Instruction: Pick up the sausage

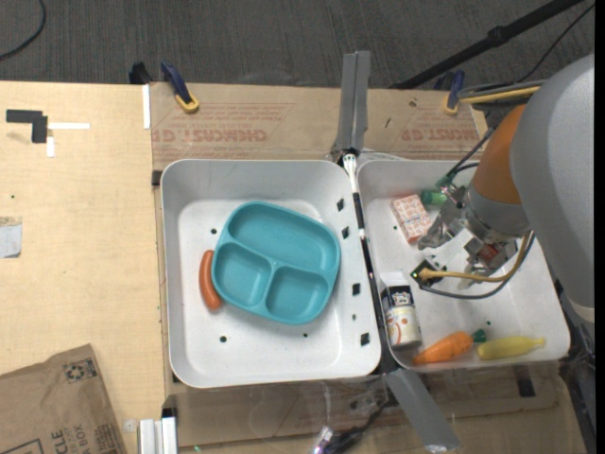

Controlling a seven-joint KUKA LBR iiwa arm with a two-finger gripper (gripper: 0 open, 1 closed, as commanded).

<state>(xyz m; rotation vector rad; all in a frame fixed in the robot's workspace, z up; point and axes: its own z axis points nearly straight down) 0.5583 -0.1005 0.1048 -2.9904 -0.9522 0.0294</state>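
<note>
Wooden bench [76, 282] — two white bins [189, 348] side by side.

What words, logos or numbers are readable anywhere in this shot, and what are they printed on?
"CHEWCY.COM", red, upside down, once on each of two cardboard sheets behind the bins.
"CLE" and "BOX", fragments beside a recycling symbol, on the brown cardboard box at lower left.
Label on the small can in the right bin: too small to read.
Pink-and-white packet: pattern, no legible text.

Orange sausage [208, 281], teal plate [275, 264], white bins [180, 253], yellow corn [510, 348].
</note>
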